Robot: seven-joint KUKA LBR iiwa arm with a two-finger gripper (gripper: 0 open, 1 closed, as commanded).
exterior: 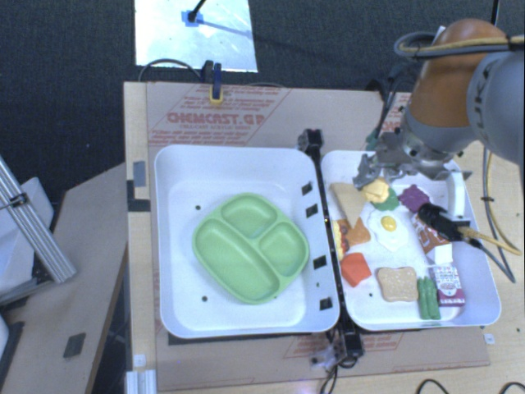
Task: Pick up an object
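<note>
My gripper hangs low over the back of the right bin. A small yellow toy lies right under its tip, touching or nearly touching it. Beside that toy are a green piece and a purple piece. A pale cheese wedge lies to the gripper's left and a fried egg sits just in front. I see nothing lifted off the bin floor.
The right bin also holds an orange piece, a red block, toast, a green bean, a small carton and a white tube. A green divided plate lies in the left bin.
</note>
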